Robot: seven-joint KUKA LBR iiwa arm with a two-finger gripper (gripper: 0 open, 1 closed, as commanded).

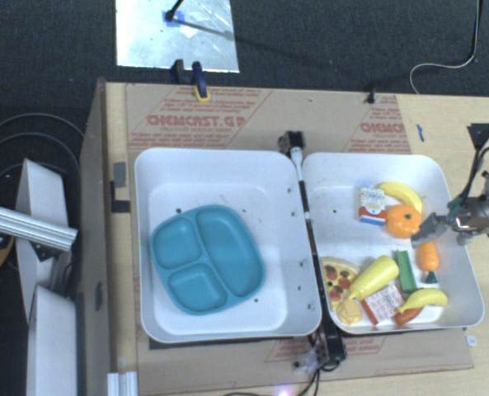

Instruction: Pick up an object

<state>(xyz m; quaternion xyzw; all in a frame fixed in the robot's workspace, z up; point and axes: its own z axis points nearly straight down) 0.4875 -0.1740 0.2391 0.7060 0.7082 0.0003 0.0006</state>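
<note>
The pincer (430, 228) hangs over the right bin (343, 176), coming in from the right edge; whether it is spread or pressed together cannot be told from this slant. Touching its tip on the left is an orange fruit (403, 221), with a banana (399, 195) just beyond and a small orange piece (428, 256) just below. Far to its left, the other bin (170, 172) holds a blue divided plate (207, 258).

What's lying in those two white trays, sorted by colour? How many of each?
Blue: 1, the divided plate
Yellow: 3, two bananas and a squash-like piece
Orange: 2, a round fruit and a small piece
Green: 1, a stick
Mixed colours: 3, a pizza slice, a carton, a packet
Total: 10
</note>
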